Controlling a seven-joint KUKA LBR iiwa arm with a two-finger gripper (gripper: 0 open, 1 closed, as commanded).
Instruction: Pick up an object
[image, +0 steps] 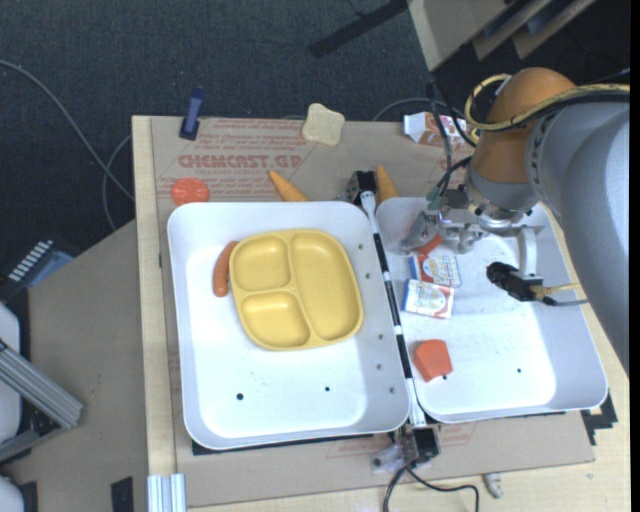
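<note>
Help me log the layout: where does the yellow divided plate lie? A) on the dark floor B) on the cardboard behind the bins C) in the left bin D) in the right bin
C: the yellow divided plate lies flat inside the left bin, with a sausage beside its left edge.

Orange block (432, 359), small cartons (432, 285), right bin

Arm (570, 130) cut off by frame edge at 3 o'clock, covering right bin's (520, 390) far corner at 1 o'clock. Gripper (455, 228) partly blocked by wrist. Sausage (221, 270) half tucked behind yellow tray (295, 288). Carton (432, 298) print too small to read.
</note>
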